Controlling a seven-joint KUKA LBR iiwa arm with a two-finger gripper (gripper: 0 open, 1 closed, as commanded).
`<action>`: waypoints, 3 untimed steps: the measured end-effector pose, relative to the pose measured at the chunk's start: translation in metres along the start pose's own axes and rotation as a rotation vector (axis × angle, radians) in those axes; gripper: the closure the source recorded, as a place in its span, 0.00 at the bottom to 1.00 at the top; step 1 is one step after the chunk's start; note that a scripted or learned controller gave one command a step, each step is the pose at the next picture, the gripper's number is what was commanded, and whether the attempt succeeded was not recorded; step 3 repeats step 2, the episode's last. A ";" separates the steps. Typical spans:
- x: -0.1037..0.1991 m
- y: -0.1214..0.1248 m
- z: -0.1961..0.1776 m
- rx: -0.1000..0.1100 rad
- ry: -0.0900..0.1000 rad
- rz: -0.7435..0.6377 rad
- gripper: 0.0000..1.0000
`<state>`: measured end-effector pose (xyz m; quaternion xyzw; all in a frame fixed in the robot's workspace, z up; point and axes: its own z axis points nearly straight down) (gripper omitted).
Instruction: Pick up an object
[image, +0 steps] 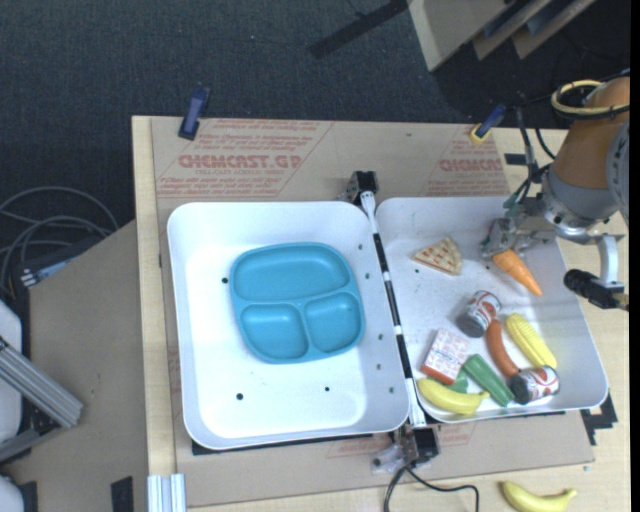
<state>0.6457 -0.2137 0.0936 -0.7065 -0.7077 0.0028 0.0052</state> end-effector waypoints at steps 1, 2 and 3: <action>0.066 0.008 0.010 -0.009 -0.001 0.000 1.00; 0.127 -0.019 -0.093 -0.017 -0.003 -0.001 1.00; 0.127 -0.019 -0.093 -0.017 -0.003 -0.001 1.00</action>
